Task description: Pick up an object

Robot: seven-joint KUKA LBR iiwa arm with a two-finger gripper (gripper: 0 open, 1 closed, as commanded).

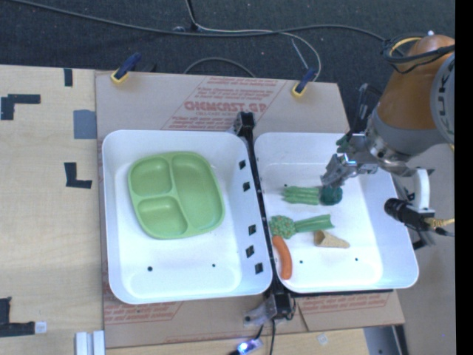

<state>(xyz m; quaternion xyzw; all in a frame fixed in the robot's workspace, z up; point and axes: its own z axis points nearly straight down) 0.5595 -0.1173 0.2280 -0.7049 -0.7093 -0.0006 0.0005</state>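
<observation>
Broccoli [312, 194] is seen lying in the right bin [369, 268], its dark head under the gripper [334, 181], whose finger state cannot be told. Nearby are placed a second green stalk [299, 224], a carrot [282, 257] and a wedge [329, 239]. A green plate [175, 194] is seated in the left bin [118, 220].

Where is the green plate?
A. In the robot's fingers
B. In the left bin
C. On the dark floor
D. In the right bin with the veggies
B. The green plate lies flat in the left bin, while the carrot and the broccoli lie in the right bin.
</observation>
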